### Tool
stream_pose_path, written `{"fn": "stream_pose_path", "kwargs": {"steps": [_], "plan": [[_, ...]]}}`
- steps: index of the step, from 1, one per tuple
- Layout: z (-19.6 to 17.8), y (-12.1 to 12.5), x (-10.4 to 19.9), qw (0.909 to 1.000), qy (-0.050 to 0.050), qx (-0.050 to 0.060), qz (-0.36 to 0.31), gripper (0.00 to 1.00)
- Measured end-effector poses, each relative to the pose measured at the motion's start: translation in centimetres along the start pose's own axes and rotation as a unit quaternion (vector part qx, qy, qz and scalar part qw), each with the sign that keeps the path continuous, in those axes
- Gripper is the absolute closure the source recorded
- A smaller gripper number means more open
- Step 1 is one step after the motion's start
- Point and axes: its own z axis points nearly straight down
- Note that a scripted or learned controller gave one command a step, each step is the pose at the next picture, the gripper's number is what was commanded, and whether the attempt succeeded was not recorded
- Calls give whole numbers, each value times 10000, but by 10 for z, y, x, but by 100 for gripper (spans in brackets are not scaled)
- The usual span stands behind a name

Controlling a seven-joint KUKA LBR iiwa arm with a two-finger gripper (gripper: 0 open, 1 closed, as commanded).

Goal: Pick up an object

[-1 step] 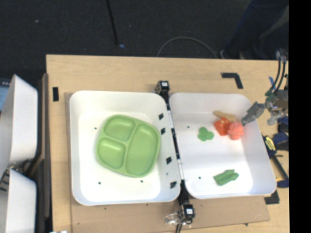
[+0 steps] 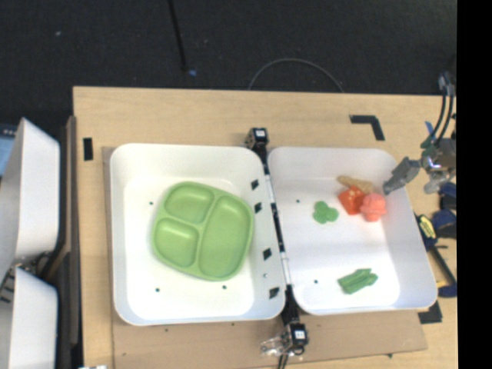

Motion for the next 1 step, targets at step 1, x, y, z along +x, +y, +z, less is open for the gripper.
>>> {"fn": "stream_pose_path", "kwargs": {"steps": [1], "plan": [[45,3,6,10000,1,21,-3,0]]}}
